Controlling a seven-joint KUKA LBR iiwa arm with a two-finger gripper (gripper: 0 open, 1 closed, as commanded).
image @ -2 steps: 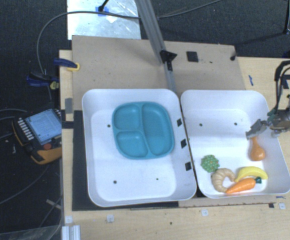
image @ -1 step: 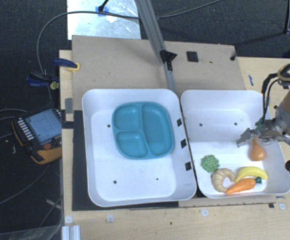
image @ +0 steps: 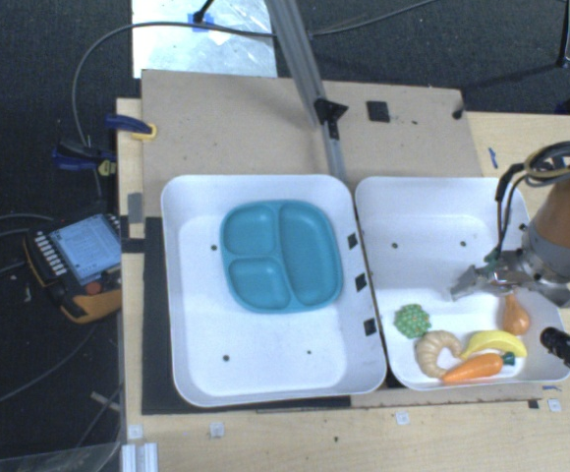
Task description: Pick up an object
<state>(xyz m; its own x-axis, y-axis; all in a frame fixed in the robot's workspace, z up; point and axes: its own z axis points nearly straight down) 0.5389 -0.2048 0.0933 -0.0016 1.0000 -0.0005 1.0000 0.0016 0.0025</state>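
While the arm reaches in from the right, its gripper hangs low over the right bin, pointing toward the bin's middle. The grey metal tip there is small and blurred, so whether the claw is apart or together cannot be told; nothing shows between its fingers. The orange band of the arm sits just above the wrist, with dark cables looping over it.

The toy foods lie bunched in the near right corner of the right bin. A green, knobbly piece like broccoli lies nearest the bin's middle, just in front of the gripper tip and apart from it. Beside it is a tan croissant, touching an orange carrot that lies along the near wall. A yellow banana rests just above the carrot, and an orange pear-shaped piece stands close under the wrist (its exact kind is hard to tell).

In the left bin a blue divided plate with three compartments lies toward the far side, nothing on it.
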